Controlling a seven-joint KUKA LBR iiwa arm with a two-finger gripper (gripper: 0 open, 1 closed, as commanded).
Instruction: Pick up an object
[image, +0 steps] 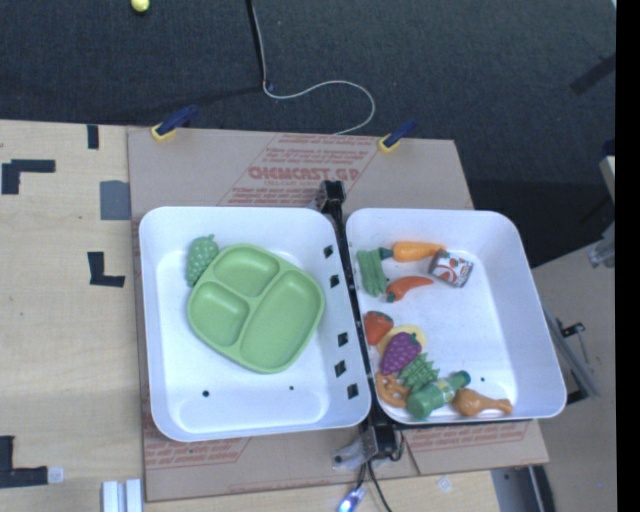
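The right bin (500, 330) holds several toy foods. An orange carrot (417, 251) and a small red-and-white can (451, 268) lie near its far side, with a green pod (371, 271) and an orange pepper (408, 288) beside them. Lower down sit a red piece (377, 326), purple grapes (398, 352), a green leafy piece (420, 373), a green bottle-shaped toy (434, 394) and an orange gourd (481, 404). The left bin (170, 300) holds a green divided plate (256, 307) with a green grape bunch (201, 258) at its far left edge.
Both bins rest on a cardboard sheet (290, 170) held by yellow and blue clamps (174, 122). A white cable (318, 92) loops over the dark floor behind. Black clips (343, 340) line the seam between the bins.
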